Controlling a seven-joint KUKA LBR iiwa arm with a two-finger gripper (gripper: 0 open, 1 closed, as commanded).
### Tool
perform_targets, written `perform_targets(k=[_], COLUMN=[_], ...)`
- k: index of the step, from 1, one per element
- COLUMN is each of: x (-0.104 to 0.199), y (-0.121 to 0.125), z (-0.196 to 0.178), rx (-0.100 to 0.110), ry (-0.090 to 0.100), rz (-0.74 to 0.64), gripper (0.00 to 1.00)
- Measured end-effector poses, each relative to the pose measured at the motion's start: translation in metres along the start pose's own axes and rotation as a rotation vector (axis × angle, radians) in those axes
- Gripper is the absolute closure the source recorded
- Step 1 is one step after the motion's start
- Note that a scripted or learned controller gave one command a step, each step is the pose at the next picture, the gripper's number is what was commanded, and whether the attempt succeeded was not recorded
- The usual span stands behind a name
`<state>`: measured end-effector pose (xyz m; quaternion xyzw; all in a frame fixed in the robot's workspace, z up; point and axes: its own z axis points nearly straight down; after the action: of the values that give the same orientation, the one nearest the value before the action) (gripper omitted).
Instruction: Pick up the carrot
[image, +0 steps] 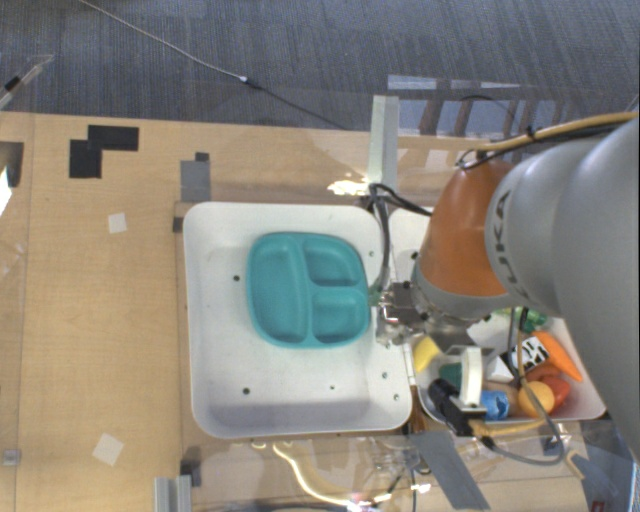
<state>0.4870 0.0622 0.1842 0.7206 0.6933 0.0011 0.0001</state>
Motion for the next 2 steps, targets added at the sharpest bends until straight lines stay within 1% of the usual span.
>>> perform_targets(k=[1,2], x=[-0.0491,-0.0485], y=[0.0038,0.0036], z=[-0.1022,-0.1015], rx=[-0.007,-0.005], ry=[-0.002,-0.002], rz=[-0.256,-0.257], gripper=[1.0,0.0])
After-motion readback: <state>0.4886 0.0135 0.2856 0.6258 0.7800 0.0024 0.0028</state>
